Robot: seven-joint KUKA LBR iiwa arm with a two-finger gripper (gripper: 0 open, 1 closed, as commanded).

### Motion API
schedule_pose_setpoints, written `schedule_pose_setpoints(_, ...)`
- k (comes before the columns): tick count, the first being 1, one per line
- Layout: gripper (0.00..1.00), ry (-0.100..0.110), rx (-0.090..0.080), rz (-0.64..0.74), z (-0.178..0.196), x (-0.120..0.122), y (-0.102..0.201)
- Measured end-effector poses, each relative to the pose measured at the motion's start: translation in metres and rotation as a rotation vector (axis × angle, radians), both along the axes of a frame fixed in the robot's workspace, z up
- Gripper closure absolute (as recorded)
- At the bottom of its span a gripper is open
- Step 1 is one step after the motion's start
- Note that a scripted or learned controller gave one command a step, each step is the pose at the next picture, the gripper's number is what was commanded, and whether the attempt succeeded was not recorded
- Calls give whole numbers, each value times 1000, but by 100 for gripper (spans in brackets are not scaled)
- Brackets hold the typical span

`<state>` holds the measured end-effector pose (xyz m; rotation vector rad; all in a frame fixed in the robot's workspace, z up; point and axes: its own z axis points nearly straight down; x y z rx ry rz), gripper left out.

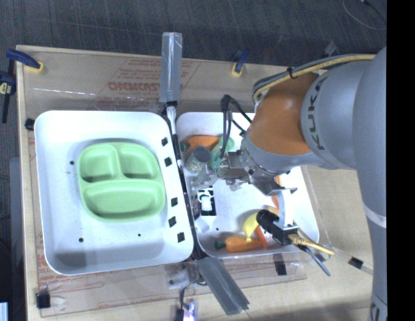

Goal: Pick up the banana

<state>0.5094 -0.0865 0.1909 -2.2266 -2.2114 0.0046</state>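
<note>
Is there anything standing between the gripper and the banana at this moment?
Nothing visible does. The gripper is over the right bin, and bare white floor lies between it and the banana. A carrot lies close by the banana, on its near side, not in between.

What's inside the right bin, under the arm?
Visible in the right bin: a banana beside a carrot at the near edge, an orange item at the far end. The arm covers the bin's middle and right.

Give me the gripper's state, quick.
Gripper: open or shut cannot be told; it is over the right bin, and the banana lies apart from it.
</note>
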Motion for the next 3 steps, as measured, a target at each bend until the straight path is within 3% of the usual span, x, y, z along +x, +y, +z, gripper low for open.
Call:
schedule_pose_setpoints(1,0,-7,-2,224,64,-32,-81)
schedule_pose_setpoints(2,0,-2,2,279,-58,-33,-123)
schedule_pose_setpoints(3,0,-2,3,619,-100,-33,-123)
